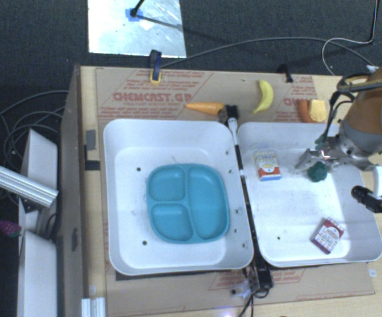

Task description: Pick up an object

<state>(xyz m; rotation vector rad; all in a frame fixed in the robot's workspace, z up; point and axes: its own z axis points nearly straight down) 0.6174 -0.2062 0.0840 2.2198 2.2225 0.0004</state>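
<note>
Pincer point(315, 158) low in the right bin point(289, 243), at its far right part, directly over or against a small dark-green lump point(318, 172). Whether it is spread or pressed together I cannot tell; metal parts blur into the object. No sign of the lump being lifted: it appears to rest on the bin floor.

Doing the step well, as I judge it: centre over the lump before closing, since it is small and rounded and likely to squirt sideways if caught off-centre. Go down until near the floor, close firmly, then raise straight up and check that the lump comes along.

Target look: dark green, roundish, matte, small beside the other items; exact form too blurred to name.

Other candidates in the same bin: a small white and red box point(267, 164) to the left near the divider, a dark red packet point(327, 234) near the front right corner, well apart from both. Left bin point(131, 150) holds a blue divided plate point(188, 201).
</note>
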